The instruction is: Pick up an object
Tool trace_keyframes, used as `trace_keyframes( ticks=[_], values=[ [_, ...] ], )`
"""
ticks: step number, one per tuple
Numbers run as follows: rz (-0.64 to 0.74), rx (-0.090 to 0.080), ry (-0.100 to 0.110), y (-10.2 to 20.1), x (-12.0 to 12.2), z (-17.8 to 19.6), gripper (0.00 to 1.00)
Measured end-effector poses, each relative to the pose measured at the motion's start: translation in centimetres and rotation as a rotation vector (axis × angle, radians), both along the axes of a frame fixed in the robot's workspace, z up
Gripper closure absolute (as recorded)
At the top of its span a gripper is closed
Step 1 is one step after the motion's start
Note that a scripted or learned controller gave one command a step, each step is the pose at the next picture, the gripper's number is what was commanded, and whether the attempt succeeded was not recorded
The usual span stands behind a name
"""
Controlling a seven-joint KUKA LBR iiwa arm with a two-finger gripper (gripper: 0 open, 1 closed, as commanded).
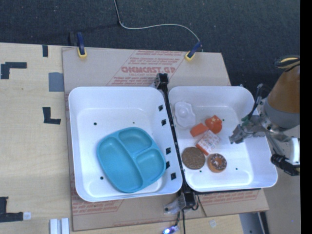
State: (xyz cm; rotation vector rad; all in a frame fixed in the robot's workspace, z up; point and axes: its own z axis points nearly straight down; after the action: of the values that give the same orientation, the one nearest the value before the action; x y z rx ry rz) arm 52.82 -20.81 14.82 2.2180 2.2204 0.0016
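While two-finger gripper [237,134] hovers right of frame centre in right white bin [263,177], finger state indeterminable, nothing visibly held: descend vertically onto small orange plastic block [213,124] just left, clearing red-white packet [208,142].

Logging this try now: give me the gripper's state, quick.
Gripper: cannot be told; it sits over the right bin, right of the orange pieces, with nothing seen between it.
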Motion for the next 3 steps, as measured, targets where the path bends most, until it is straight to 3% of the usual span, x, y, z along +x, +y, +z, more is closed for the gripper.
trace_keyframes(
  ticks=[2, 3],
  values=[
    [0.001, -0.001, -0.003, 0.3, 0.0, 10.6, 1.00],
    [0.005, 0.003, 0.004, 5.5, 1.4, 9.2, 1.00]
  ],
)
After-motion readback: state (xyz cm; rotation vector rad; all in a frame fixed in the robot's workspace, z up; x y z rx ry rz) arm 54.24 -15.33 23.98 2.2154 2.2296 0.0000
